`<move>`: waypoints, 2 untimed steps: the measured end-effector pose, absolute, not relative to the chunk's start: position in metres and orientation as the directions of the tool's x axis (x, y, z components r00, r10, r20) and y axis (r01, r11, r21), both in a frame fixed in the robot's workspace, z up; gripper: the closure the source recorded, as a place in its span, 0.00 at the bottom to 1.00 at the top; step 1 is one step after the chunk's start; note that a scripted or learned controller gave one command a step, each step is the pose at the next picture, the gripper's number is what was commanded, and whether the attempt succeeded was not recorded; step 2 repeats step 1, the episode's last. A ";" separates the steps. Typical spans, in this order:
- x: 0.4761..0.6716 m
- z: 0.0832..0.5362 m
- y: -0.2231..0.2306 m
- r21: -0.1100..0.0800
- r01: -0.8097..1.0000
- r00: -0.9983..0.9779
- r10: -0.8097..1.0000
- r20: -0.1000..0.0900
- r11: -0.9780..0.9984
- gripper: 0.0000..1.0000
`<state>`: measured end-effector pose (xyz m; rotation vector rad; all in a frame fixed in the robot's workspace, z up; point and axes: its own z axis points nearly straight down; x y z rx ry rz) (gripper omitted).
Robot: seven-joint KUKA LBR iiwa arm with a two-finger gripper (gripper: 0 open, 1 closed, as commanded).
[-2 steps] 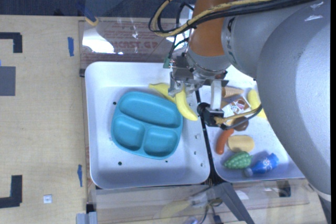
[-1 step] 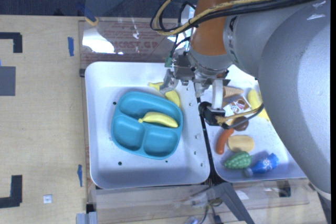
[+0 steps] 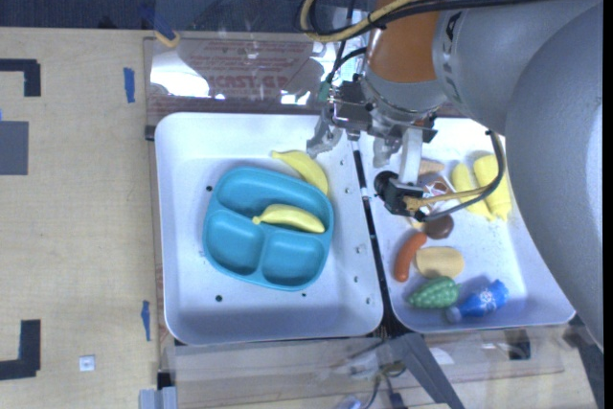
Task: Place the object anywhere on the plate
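I see one banana [image 3: 290, 218] lying on the blue plate [image 3: 235, 239], below-left of the gripper [image 3: 356, 142]. A second banana [image 3: 305, 168] sits off the plate rim, just below-left of the gripper. Fingers look spread, nothing between them. Sausage [image 3: 408, 256] and bottle [image 3: 479, 300] are below-right of it.

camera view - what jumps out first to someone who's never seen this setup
The blue plate in the left bin, with a yellow banana lying across it and a second banana just off its far rim. Then the grey arm's orange band above the gripper, and the toy food crowding the right bin.
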<state>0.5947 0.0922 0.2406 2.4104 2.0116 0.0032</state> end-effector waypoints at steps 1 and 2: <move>0.589 0.263 0.123 0.003 1.000 -0.012 1.000 0.000 0.012 0.00; 0.589 0.263 0.123 0.003 1.000 -0.012 1.000 0.000 0.012 0.00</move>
